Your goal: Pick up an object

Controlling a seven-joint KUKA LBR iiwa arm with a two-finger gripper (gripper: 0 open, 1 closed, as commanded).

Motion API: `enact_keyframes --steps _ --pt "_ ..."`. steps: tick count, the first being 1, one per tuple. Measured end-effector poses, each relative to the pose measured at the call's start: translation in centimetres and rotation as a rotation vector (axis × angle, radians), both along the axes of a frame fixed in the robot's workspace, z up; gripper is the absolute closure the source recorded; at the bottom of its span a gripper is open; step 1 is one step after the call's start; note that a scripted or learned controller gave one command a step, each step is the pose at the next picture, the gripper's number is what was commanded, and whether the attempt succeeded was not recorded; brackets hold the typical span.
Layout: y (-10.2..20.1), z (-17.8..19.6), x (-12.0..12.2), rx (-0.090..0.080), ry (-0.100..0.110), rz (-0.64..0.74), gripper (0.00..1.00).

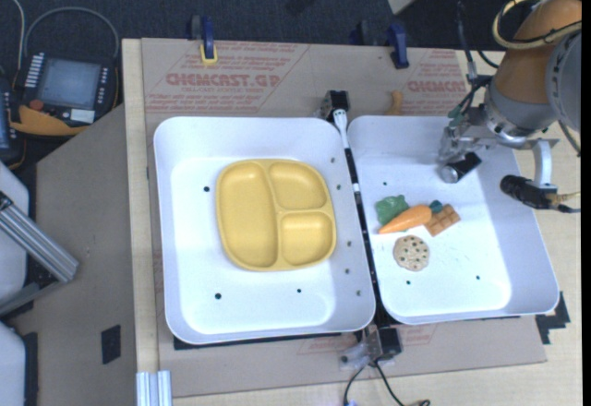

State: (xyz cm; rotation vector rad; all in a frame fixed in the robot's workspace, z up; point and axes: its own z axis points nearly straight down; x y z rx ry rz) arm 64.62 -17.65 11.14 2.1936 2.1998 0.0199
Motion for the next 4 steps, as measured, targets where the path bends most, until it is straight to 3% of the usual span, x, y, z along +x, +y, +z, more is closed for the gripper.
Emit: enact_keyframes --steps 1,3,4 --pt "-0.4 6.1 -0.6 0.013 0.028 -0.003 1.00" --pt "-0.2 14.1 -0.6 0.013 0.027 -0.002 1.00" --pt "4.4 13.3 -3.1 0.017 0.037 0.001 1.00"
